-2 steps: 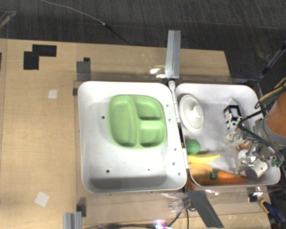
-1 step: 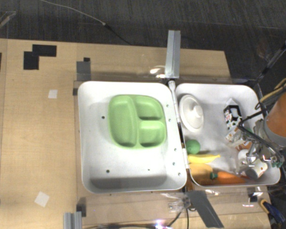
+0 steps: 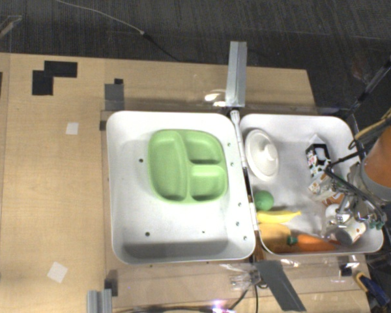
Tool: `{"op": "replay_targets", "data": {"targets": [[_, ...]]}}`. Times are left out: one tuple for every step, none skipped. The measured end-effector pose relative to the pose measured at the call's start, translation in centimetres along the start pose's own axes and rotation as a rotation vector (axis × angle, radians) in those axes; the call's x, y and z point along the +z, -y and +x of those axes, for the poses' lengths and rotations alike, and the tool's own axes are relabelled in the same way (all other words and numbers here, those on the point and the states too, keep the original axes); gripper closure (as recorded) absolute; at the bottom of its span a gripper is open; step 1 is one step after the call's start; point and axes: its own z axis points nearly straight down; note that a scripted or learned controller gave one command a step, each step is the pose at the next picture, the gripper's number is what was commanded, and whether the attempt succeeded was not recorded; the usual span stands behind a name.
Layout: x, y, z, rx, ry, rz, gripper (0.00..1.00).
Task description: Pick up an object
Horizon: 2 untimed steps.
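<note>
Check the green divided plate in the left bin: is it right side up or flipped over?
Right side up. The green divided plate lies flat in the left bin, its three hollow compartments facing up, with nothing in them.

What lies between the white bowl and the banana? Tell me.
In the camera view, a green ball lies between the white bowl and the banana, beside the bin's left wall.

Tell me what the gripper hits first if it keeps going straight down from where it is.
Probably the right bin's floor near the carrot's right end; the gripper hangs there, but depth is unclear.
</note>
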Motion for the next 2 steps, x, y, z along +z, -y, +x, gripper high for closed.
{"op": "replay_targets", "data": {"targets": [[0.00,0.02,0.01,0.017,0.000,0.000,0.00],[0.00,0.11,0.01,-0.002,0.001,0.002,0.00]]}}
